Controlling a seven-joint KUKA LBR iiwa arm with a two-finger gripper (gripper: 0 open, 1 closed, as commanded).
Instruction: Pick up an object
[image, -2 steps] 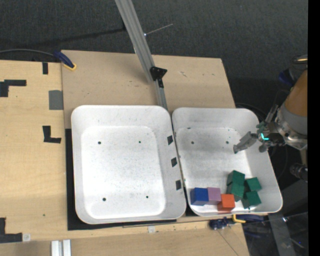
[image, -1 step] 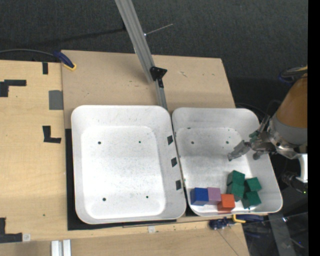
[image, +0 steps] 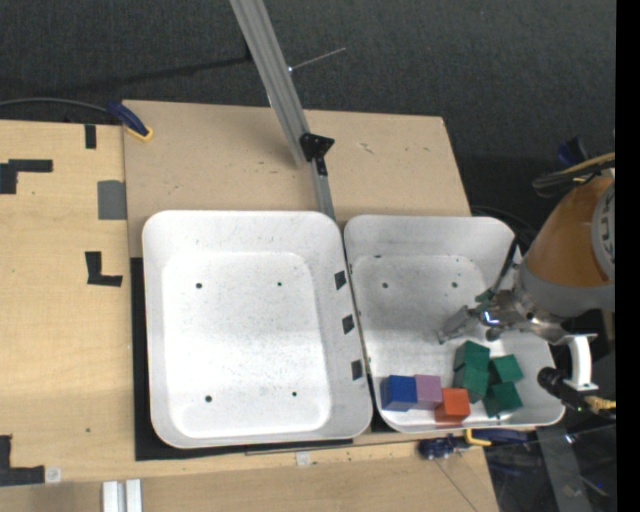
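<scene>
While grip unclear, pincer (image: 470, 322) just above green blocks (image: 487, 375), right bin (image: 420, 240).

Left of the claw (image: 470, 322), matt speckled white plastic bins (image: 240, 230) sit on a pale wood-grain desk (image: 60, 330).

Both bins are white with fine dark speckling: the left bin (image: 240, 320) and the right bin (image: 420, 270). In the right bin's near corner sit a blue block (image: 400, 391), a pale purple block (image: 428, 388), an orange block (image: 454, 403) and dark green blocks (image: 488, 375).
</scene>
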